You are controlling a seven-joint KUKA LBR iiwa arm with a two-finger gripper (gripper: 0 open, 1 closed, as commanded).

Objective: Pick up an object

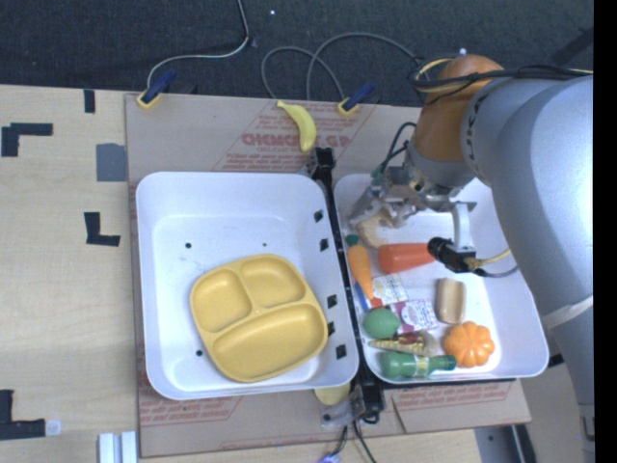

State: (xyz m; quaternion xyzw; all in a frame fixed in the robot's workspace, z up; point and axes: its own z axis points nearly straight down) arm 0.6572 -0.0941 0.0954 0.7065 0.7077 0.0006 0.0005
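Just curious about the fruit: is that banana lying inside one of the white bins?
No, the banana lies on the cardboard behind both bins.

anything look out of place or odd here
Yes: a yellow banana lies on the cardboard behind the bins, outside both. Every other toy sits in the right bin, piled toward its left and front, and the left bin holds a yellow divided plate sitting askew. Nothing looks spilled or broken.
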